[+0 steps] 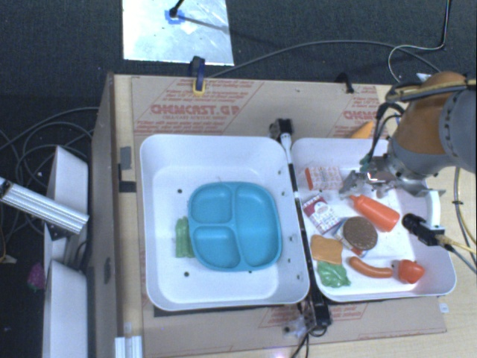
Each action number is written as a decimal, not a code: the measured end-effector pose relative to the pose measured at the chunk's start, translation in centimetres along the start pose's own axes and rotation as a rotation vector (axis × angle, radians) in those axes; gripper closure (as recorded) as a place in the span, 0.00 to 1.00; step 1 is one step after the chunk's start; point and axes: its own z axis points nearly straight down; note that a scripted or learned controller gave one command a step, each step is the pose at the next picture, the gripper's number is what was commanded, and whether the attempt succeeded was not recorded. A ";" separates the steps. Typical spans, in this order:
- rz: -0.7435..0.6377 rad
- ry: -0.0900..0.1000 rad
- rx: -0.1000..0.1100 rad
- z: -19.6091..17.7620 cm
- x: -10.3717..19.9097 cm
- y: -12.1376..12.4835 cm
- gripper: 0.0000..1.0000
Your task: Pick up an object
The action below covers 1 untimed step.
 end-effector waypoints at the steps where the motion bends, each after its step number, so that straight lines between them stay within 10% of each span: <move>1: -0.001 0.000 -0.003 2.1 0.3 -4.0 0.00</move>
